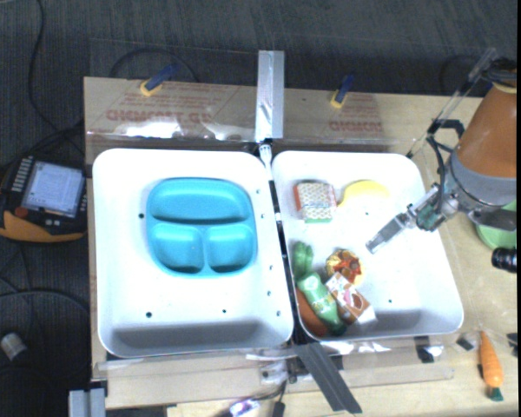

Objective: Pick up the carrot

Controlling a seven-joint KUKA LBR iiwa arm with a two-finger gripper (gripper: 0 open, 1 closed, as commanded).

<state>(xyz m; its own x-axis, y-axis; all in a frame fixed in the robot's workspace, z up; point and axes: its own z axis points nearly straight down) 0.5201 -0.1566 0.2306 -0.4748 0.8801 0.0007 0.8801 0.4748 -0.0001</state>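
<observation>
Carrot point(309, 314): probably the orange piece at right bin's point(434, 250) front-left (crowded by green toys). Gripper point(375, 242): finger state unclear; approach steeply, straddle it.

A divided tray point(200, 224) lies in the left bin point(122, 320); the carrot point(311, 313) lies in the right bin's point(417, 307) front-left corner.

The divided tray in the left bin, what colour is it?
The divided tray is light blue, seen plainly in the camera view from above.
</observation>
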